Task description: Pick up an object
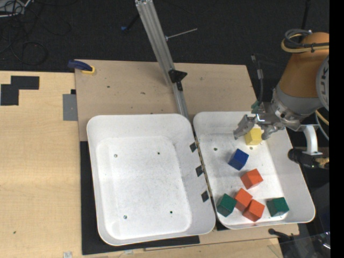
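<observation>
My gripper (253, 130) hangs over the far part of the right bin (301, 198). A yellow cube (253, 137) shows between its two fingers, and the gripper is shut on it. Just in front of it a blue cube (238, 159) lies on the bin floor. Closer to the front are an orange cube (251, 178), two more orange cubes (249, 203) pressed together, and two green cubes (226, 204) (277, 206), one on each side of that pair.
The left bin (102, 144) stands beside the right one, with black clips (199, 170) along the shared edge. A slanted aluminium rail (161, 47) rises behind the bins. The arm's orange band (301, 74) is at the right.
</observation>
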